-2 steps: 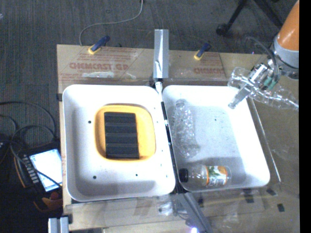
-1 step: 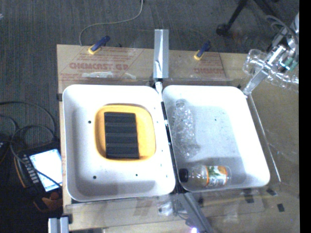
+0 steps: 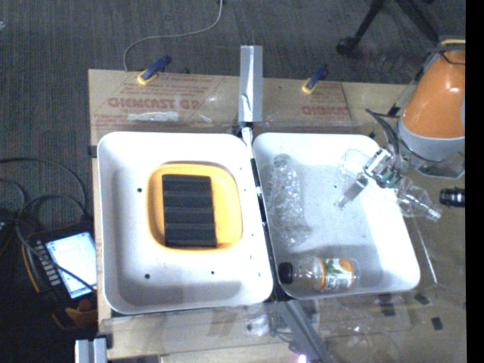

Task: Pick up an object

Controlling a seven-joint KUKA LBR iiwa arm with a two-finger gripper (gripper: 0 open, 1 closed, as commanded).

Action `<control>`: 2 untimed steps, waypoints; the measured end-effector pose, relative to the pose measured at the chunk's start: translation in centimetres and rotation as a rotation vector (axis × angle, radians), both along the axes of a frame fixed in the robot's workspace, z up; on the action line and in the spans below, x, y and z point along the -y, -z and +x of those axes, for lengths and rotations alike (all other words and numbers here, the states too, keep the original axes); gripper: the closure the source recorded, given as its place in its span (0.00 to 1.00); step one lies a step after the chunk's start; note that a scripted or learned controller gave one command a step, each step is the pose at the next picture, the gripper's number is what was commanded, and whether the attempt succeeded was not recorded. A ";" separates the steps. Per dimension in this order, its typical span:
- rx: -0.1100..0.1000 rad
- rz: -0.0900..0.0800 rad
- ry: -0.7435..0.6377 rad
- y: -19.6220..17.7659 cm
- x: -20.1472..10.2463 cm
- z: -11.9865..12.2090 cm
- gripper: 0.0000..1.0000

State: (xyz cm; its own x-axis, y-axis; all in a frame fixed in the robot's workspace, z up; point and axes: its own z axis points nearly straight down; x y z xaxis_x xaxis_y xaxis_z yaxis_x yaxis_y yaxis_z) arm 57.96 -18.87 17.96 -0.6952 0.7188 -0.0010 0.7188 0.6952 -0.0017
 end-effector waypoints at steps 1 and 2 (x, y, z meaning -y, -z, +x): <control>0.000 0.001 -0.183 1.7 -1.6 -5.4 0.00; 0.040 -0.012 -0.213 8.4 -2.1 -8.3 0.00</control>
